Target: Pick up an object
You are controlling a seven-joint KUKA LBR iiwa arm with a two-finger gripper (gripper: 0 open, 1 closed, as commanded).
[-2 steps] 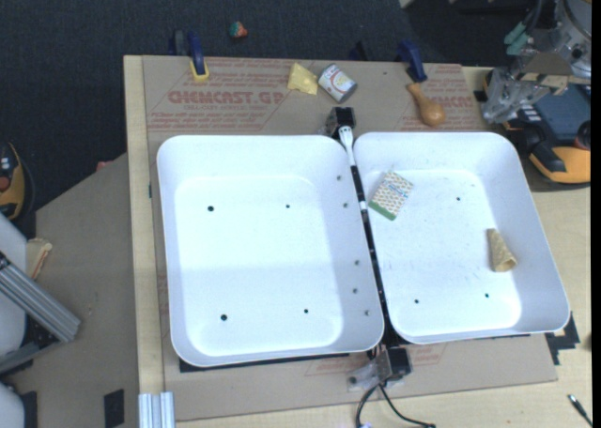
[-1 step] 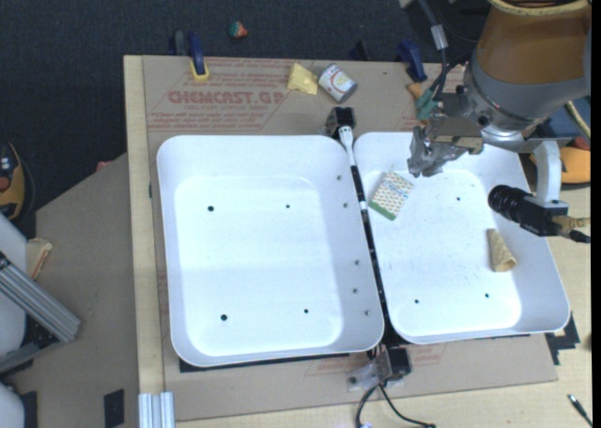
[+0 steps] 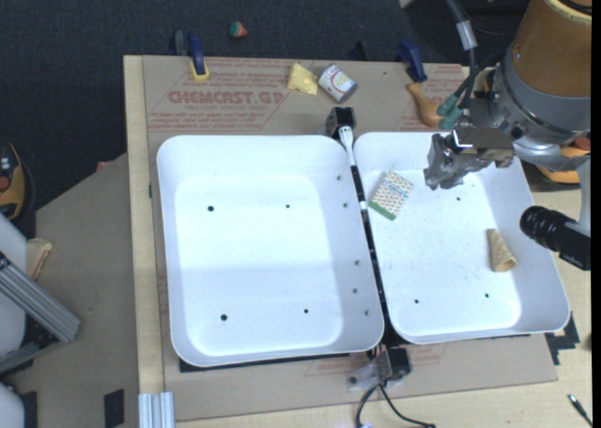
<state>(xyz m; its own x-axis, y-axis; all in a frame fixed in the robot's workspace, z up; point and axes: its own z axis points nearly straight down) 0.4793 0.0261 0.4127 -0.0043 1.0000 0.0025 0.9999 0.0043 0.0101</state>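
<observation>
In the right bin (image 3: 451, 313) lie two objects. A small patterned green and white packet (image 3: 391, 194) rests near the bin's upper left, close to the divider. A tan cone-shaped piece (image 3: 500, 250) lies near the right wall. My gripper (image 3: 443, 175) hangs over the upper middle of the right bin, to the right of the packet and apart from it. Nothing shows between its fingertips.
The left bin (image 3: 188, 257) stands beside the right one. Behind the bins on the brown board (image 3: 225, 96) lie a yellow wedge (image 3: 302, 80), a small white box (image 3: 337, 83) and an orange piece (image 3: 424, 103). A black cylinder (image 3: 556, 232) juts in at the right.
</observation>
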